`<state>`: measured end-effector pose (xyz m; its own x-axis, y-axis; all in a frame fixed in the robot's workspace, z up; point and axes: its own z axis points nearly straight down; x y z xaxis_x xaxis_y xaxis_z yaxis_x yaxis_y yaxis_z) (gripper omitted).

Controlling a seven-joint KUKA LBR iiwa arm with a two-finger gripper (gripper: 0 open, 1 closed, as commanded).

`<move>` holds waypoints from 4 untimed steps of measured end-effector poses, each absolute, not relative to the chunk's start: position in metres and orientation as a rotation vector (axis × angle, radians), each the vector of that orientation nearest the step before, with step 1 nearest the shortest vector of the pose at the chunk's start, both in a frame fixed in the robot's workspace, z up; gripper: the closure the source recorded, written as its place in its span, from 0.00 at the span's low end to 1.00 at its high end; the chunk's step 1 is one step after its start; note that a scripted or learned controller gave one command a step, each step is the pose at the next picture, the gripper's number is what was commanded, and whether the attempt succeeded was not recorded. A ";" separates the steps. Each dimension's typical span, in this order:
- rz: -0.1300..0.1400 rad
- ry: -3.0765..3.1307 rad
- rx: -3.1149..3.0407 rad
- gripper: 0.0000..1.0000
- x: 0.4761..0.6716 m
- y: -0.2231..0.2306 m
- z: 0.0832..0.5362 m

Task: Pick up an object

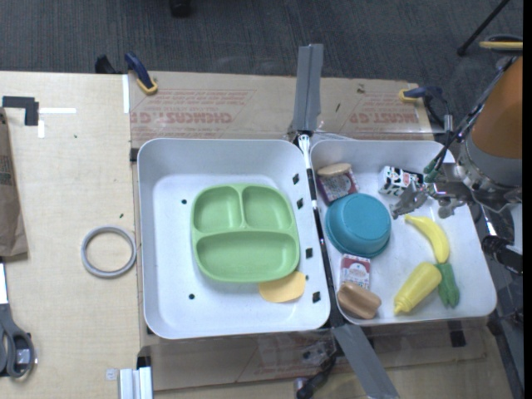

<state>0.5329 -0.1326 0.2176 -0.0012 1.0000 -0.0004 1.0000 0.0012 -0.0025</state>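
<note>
The right bin [376, 144] holds a blue bowl [359, 225], a yellow banana [432, 238], a toy corn cob [416, 288] with a green pepper [449, 285] beside it, a hot dog [359, 302], a small red box [355, 270], a purple packet [337, 184] and a black-and-white cow toy [392, 177]. My gripper [426, 205] hangs over the bin's right half, just above the banana's top end and right of the cow toy. Its fingers stand apart, open, with nothing between them.
The left bin [151, 223] holds a green divided plate [245, 233] and a flat yellow piece [283, 288] at its front. A tape ring [108, 250] and scissors [12, 352] lie on the bench to the left. Clamps sit along the back edge.
</note>
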 end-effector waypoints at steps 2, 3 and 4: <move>0.001 -2.591 -1.772 0.00 0.493 -0.174 0.168; -0.003 -2.270 -2.165 0.00 0.599 -0.210 0.095; -0.010 -2.353 -2.068 0.00 0.536 -0.215 0.092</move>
<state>0.5357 -0.2149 0.0918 -0.1282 0.9917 0.0108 0.9917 0.1282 -0.0011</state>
